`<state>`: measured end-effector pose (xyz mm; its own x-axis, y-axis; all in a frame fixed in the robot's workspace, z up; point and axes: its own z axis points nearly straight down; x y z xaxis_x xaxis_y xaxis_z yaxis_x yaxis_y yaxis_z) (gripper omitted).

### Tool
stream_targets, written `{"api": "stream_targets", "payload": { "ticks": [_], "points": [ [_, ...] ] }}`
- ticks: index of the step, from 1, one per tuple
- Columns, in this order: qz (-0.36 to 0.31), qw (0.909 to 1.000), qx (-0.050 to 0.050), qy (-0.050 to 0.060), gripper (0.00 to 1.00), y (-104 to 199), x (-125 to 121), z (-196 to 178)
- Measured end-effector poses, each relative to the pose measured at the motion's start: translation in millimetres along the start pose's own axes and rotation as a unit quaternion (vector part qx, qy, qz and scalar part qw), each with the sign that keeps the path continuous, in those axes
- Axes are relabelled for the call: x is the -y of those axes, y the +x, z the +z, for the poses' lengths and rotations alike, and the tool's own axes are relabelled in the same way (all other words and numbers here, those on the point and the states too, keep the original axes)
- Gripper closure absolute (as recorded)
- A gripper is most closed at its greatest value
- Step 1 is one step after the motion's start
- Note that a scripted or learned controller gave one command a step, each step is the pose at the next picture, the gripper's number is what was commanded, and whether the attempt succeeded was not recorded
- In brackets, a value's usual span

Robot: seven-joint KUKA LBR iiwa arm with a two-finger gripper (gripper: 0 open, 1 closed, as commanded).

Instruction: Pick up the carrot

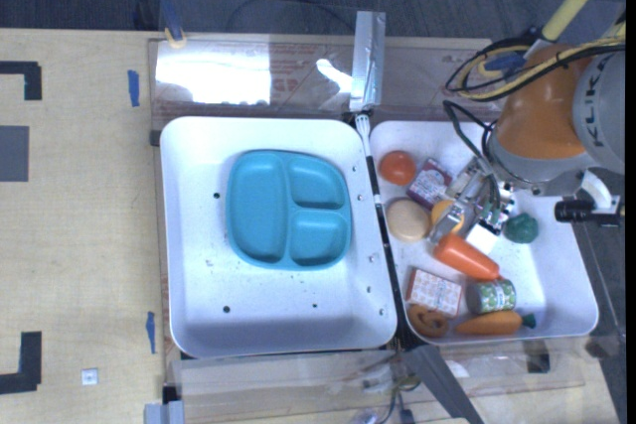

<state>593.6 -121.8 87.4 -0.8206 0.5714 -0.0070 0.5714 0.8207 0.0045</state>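
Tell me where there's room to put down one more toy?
Left bin: bare white floor all around the blue divided plate, widest below it. Right bin: crowded with toy food and the gripper; a bare strip runs along its right wall.

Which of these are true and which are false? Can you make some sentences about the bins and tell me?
1. The blue plate lies in the left bin. True.
2. The carrot lies on the blue plate. False: it lies in the right bin, near the front edge.
3. The gripper is over the right bin. True.
4. The green can stands in the left bin. False: it lies in the right bin beside the carrot.
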Motion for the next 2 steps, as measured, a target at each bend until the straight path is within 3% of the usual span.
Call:
{"api": "stream_targets", "payload": {
  "ticks": [1,2],
  "points": [
    [0.002,1.0,0.005,-0.003,1.0,-2.9,-0.7,-13.1],
    [0.225,0.9744,0.0,0.0,1.0,6.6,-74.8,-99.4]
  ]
}}
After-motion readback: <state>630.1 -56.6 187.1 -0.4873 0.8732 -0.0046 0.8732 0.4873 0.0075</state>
